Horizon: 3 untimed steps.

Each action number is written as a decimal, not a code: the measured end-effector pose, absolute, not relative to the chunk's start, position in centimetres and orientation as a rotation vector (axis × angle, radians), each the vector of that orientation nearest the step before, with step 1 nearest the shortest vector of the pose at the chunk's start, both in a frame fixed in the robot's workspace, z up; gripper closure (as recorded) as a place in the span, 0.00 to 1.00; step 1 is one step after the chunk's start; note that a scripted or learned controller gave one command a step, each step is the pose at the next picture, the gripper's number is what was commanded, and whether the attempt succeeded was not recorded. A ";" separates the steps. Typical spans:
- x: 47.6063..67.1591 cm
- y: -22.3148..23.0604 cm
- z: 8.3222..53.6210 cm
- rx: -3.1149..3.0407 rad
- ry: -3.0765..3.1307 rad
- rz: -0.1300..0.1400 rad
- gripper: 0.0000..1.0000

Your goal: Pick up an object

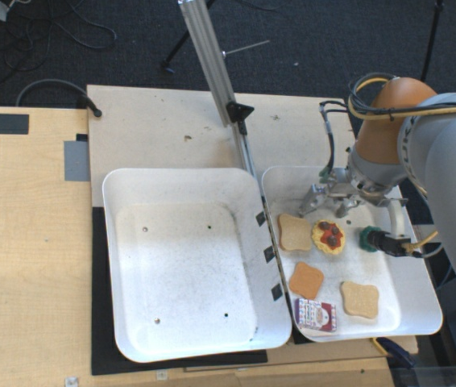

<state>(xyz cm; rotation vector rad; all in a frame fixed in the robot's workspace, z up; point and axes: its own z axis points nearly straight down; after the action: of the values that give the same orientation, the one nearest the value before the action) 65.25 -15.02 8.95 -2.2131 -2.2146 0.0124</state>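
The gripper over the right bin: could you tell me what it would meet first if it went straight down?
Probably the bare floor of the right bin just above the toast slice and small pizza; the gripper may clip them, as depth is unclear.

Bench [155, 123]; left bin [180, 264] & right bin [405, 297] side by side.
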 end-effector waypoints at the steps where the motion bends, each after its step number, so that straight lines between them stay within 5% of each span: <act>1: 65.4 -15.1 10.0 -2.215 -2.214 0.012 1.00; 3: 65.3 -15.9 20.2 -2.223 -2.220 0.002 1.00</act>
<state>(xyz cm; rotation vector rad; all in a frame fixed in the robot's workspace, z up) 65.30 -15.93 20.22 -2.2229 -2.2202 0.0019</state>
